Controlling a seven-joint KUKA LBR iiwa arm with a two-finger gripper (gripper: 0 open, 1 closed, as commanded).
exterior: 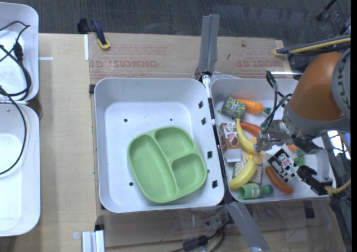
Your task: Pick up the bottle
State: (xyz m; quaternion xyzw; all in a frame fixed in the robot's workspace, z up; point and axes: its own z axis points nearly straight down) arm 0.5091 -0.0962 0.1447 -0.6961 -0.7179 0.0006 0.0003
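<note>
A small green bottle (pixel 257 190) with a yellow label lies on its side at the front edge of the right bin (pixel 245 81), just below a yellow banana (pixel 245 174). My gripper (pixel 264 140) hangs over the middle of that bin, beside a second banana (pixel 244 136) and well behind the bottle. The grey arm with its orange band (pixel 315 92) reaches in from the right and hides part of the bin's right side.
The right bin is crowded: a carrot (pixel 252 105), a green packet (pixel 232 106), a brown snack box (pixel 229 135), a red sausage (pixel 278 179) and a black-and-white patterned toy (pixel 283 165). The left bin (pixel 111 134) holds a green divided plate (pixel 166 163).
</note>
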